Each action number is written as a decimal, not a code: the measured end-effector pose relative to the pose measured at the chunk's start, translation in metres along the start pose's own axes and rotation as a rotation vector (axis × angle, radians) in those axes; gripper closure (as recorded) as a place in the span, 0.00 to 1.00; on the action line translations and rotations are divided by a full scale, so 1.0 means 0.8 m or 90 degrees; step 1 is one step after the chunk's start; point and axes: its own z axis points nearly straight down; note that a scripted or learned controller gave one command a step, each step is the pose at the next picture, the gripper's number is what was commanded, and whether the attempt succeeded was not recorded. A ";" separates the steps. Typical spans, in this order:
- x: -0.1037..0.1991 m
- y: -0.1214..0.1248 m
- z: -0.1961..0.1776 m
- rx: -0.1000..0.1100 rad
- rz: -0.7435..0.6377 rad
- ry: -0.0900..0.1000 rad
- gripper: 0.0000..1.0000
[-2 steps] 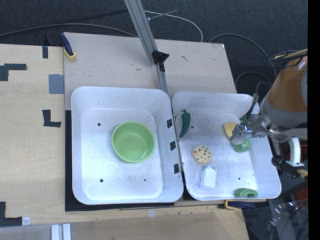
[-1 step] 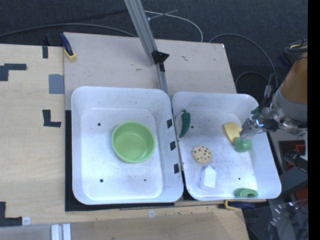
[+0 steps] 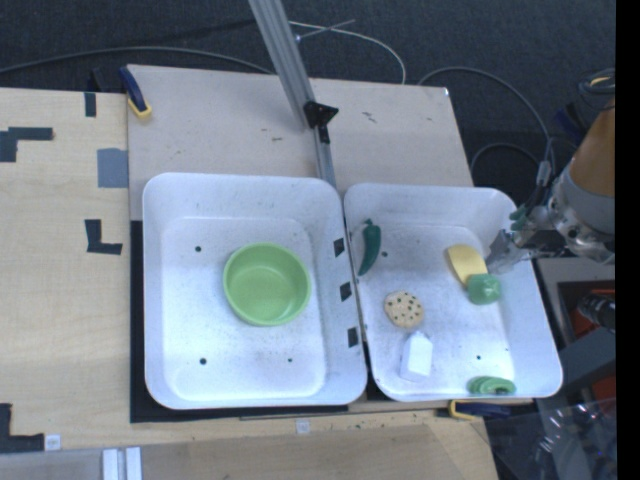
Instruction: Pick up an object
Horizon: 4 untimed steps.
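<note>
Camera view: arm [image 3: 590, 173] came in from the right, grey w/ orange band, wrist over the right rim of the right bin [image 3: 520, 368]. Pincer [image 3: 503, 249] sat low at that bin's upper right, tips pointing left and down; couldn't tell if it was open or shut, nothing seen between the tips. Nearest things: yellow block [image 3: 465, 262] just left of the tips, close but contact unclear, and a small green block [image 3: 484, 289] just below the tips, touching the yellow block's lower right corner. Further left in the same bin, a dark green pepper-shaped piece [image 3: 369, 245] lay near the divider, well apart from the pincer. A round speckled cookie [image 3: 404, 309] lay mid-bin, w/ a white piece [image 3: 417, 355] just below it. A green ring-like item [image 3: 491, 385] lay by the bottom rim. Left bin [image 3: 170, 368] held a green bowl [image 3: 266, 284], upright, roughly centred, far from the pincer. Both bins sat side by side on the surface [image 3: 60, 298]; a metal pole [image 3: 285, 53] slanted down toward the seam between them.
</note>
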 end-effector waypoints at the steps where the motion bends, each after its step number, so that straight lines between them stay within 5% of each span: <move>1: 0.069 -0.009 -0.009 0.001 -0.004 0.002 1.00; 4: 0.264 -0.040 0.010 0.002 -0.004 0.002 1.00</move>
